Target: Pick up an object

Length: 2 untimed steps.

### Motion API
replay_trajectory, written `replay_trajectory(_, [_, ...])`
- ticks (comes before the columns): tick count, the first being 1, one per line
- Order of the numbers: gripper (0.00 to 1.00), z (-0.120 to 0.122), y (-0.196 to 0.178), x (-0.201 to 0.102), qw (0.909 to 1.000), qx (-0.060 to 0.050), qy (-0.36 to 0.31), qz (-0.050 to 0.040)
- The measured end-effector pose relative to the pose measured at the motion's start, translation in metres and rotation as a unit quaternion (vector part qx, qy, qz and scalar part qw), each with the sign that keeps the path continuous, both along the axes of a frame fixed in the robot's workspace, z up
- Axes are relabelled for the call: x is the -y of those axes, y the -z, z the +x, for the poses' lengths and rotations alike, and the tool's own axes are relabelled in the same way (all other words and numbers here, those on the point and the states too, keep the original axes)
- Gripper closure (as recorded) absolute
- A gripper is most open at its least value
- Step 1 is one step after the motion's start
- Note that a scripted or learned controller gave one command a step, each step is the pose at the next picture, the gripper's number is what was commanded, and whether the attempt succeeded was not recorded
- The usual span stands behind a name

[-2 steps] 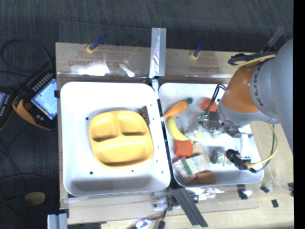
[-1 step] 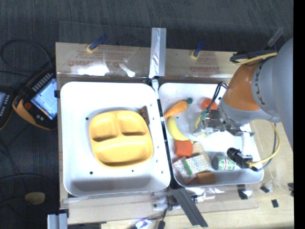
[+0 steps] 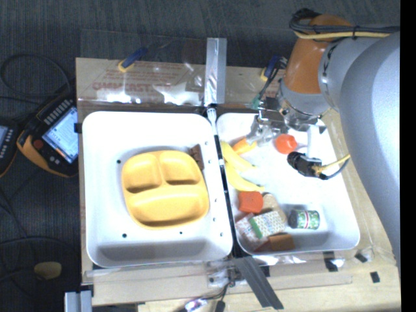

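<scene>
My gripper (image 3: 264, 127) reaches down into the far part of the right bin (image 3: 339, 203), under the orange band of the arm (image 3: 305, 64). Just to its left and below lies a small orange piece (image 3: 240, 145). A red-orange round object (image 3: 285, 143) sits just to its right. A yellow banana (image 3: 238, 171) lies along the bin's left wall. Nearer the front are an orange-red block (image 3: 250, 201), a green-and-white packet (image 3: 268, 223), a small green can (image 3: 303, 218) and a brown item (image 3: 279, 242). Nothing is visibly held in the gripper.
The left bin (image 3: 97, 194) holds a yellow divided plate (image 3: 166, 187), with a small brown object (image 3: 197, 155) at its far right corner. A black cable end (image 3: 303, 163) hangs from the wrist over the right bin. A control pendant (image 3: 55, 138) lies off the bench at the left.
</scene>
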<state>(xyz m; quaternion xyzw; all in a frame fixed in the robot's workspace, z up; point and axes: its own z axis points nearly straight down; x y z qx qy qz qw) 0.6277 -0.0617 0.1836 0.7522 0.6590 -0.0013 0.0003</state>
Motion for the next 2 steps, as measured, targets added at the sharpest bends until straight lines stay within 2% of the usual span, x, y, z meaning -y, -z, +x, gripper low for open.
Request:
replay_trajectory(1, [1.00,-0.063,-0.080,0.057,0.9985,-0.001,0.054,-0.0007])
replay_trajectory(2, [1.00,0.002,-0.088,0.030,0.9859,-0.001,-0.168,-0.0001])
